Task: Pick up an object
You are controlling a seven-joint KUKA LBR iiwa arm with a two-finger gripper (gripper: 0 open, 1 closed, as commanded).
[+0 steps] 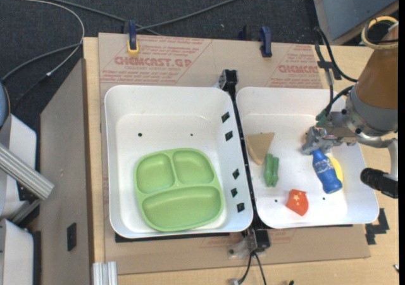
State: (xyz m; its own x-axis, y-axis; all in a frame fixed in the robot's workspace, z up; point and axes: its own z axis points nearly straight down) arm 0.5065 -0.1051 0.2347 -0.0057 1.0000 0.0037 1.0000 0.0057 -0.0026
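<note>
One glossy blue bottle (327,173) beside flat tan wedge (259,147)

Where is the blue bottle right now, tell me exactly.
In the camera view the blue bottle lies in the right bin, near its right wall, partly over a yellow object, just below the tool and up-right of the red object.

tool (314,142) above blue bottle (327,172), right bin (288,103)

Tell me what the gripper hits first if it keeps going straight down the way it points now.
Most likely the blue bottle. The gripper sits just above the bottle's cap end in the right bin, seemingly pointing down. Depth is hard to judge from one slanted view, so it could instead meet the bin floor beside the bottle.
</note>
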